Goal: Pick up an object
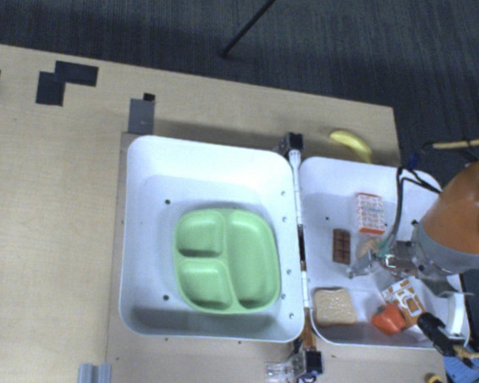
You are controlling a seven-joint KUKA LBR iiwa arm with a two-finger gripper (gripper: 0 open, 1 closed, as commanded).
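My gripper [367,261] hangs low over the middle of the right bin [325,187], reaching in from the right under the orange wrist band. A brown chocolate bar [342,245] lies just to its left. Behind it sits a red-and-white packet [370,212]. A slice of bread [335,306] rests in the bin's near left corner. An orange-red object [388,320] and an orange-and-white wrapper [405,295] lie below the wrist. A small tan thing shows close by the gripper, but what it is stays unclear.
The left bin [147,219] holds a green divided plate [226,260]. A yellow banana [351,142] lies on the bench beyond the right bin. Cables run along the arm at the right and by the front edge.
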